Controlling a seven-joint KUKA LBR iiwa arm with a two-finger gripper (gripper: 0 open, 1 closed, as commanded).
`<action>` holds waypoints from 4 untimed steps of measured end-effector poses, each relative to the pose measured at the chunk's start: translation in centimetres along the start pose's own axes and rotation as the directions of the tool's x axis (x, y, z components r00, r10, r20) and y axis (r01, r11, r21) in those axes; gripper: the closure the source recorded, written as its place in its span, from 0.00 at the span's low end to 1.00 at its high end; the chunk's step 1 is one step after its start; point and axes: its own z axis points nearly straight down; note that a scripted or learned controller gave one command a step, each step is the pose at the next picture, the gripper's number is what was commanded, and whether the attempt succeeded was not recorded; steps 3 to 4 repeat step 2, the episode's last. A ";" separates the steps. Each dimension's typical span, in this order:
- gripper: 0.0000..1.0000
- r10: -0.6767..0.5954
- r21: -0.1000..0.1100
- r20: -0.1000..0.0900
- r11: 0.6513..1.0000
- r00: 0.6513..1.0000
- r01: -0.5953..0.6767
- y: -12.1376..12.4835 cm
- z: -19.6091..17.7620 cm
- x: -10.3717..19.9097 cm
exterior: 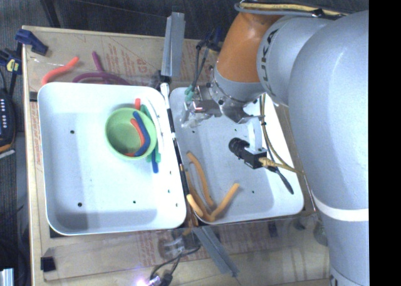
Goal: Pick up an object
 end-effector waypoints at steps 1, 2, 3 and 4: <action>1.00 -0.259 -0.001 0.001 0.966 0.966 0.259 -1.3 -2.0 -4.6; 1.00 0.210 0.001 0.000 0.978 0.978 -0.210 4.8 1.9 -2.2; 1.00 0.210 0.001 0.000 0.978 0.978 -0.210 4.8 1.9 -2.2; 1.00 0.210 0.001 0.000 0.978 0.978 -0.210 4.8 1.9 -2.2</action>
